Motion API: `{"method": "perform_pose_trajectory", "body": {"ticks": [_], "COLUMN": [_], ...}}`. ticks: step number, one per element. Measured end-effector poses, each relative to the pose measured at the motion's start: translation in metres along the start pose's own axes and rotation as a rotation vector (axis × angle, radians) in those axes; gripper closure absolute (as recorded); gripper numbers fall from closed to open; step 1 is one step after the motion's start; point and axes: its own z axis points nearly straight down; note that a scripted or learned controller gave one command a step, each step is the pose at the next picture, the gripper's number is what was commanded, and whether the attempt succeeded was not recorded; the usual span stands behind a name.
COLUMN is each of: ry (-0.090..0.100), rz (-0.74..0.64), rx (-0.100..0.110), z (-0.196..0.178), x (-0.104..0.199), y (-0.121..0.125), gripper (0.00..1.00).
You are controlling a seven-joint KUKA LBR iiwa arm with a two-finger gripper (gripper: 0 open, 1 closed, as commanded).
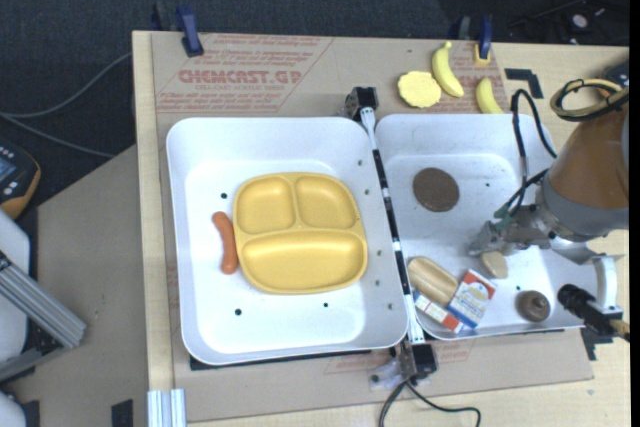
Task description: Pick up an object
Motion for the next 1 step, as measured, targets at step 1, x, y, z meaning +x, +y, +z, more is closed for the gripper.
{"method": "perform_pose_trajectory", "body": {"ticks": [1], "ry": [0.003], "rz": [-0.014], "rx": [-0.008], "z": [-0.0949], "x": [0.1217], "y": [0.0138], "gripper": [1.0]}}
